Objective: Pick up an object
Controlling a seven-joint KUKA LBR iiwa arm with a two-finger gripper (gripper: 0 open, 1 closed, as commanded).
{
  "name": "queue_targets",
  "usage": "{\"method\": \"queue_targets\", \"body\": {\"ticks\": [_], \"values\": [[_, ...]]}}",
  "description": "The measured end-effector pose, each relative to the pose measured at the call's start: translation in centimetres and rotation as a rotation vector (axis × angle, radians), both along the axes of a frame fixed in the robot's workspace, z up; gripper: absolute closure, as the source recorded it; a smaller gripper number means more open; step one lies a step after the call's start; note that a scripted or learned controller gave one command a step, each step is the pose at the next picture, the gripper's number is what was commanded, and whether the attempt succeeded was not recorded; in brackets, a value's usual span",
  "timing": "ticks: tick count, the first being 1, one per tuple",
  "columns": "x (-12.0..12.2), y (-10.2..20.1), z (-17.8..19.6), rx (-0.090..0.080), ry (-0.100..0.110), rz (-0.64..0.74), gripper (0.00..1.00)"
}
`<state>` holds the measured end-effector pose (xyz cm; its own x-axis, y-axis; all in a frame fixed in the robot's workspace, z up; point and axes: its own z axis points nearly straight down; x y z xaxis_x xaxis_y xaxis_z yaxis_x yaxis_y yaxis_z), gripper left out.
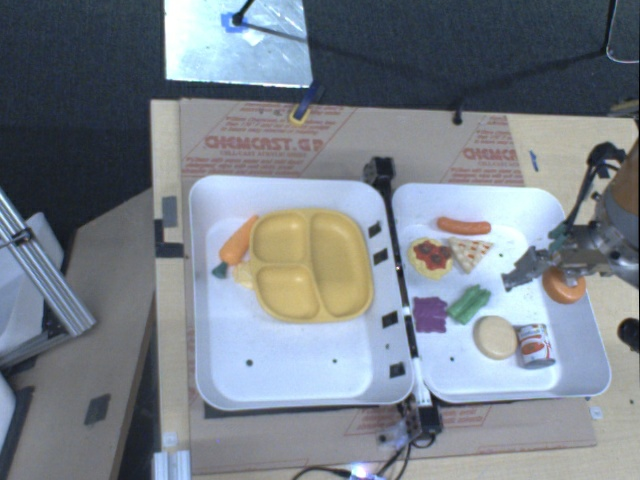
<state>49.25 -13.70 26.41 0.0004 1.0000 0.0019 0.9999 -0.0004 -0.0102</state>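
My gripper (520, 272) hangs over the right part of the right bin (580, 368), coming in from the right edge. Just to its right lies an orange round piece (564, 288), partly covered by the wrist. To its left are a pizza slice (471, 255), a small round red-topped pizza (431, 256) and a sausage (463, 226). Lower in the bin sit a green piece (468, 304), a purple piece (431, 314), a beige bun (494, 337) and a small can (536, 346). Nothing shows inside the gripper.
The left bin (300, 378) holds a yellow divided plate (305, 265) with a carrot (237, 240) at its upper left edge. A black hinge strip (398, 288) runs between the bins. A metal sheet (238, 28) lies beyond the bench.
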Motion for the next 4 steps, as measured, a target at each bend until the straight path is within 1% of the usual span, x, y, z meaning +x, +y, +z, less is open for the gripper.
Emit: {"method": "queue_targets", "body": {"ticks": [1,3,4], "values": [[0.2,0.1,0.6,-0.002,-0.012,0.003,0.00],[0.6,1.1,-8.0,-0.001,-0.009,0.002,0.00],[1.4,0.6,-13.7,-0.001,-0.008,0.001,0.00]]}}
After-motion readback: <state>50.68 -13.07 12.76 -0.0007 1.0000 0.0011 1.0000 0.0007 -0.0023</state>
